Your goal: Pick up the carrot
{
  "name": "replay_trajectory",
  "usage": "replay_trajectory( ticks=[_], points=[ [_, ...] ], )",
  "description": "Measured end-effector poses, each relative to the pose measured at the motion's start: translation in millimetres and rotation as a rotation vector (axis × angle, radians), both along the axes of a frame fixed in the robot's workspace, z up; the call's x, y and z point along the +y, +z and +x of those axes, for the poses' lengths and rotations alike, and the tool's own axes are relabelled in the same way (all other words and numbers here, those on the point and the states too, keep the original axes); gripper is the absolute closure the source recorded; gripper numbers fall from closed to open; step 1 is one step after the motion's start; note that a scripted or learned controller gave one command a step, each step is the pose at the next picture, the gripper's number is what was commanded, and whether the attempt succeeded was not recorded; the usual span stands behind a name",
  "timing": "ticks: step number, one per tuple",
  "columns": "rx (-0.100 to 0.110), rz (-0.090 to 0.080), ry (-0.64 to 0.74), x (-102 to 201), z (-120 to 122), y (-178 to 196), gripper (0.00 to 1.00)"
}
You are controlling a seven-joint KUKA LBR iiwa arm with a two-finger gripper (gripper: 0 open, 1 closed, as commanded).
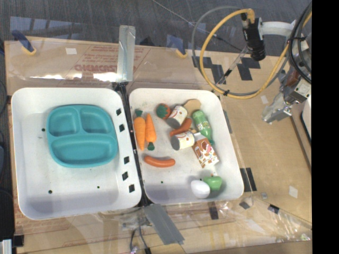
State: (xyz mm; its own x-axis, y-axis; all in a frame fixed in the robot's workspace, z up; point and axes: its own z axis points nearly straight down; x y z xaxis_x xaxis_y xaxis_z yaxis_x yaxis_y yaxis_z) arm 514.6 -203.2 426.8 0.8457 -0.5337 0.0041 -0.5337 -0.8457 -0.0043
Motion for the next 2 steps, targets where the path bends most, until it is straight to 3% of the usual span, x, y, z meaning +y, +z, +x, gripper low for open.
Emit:
replay_trajectory(
  ticks=[1,2],
  points=[
    [-0.001,0.0,0.2,-4.7,82.2,39.2,1.0],
    [0.003,0.003,0.357,-4.4,-0.4,-54.7,1.0]
  ],
)
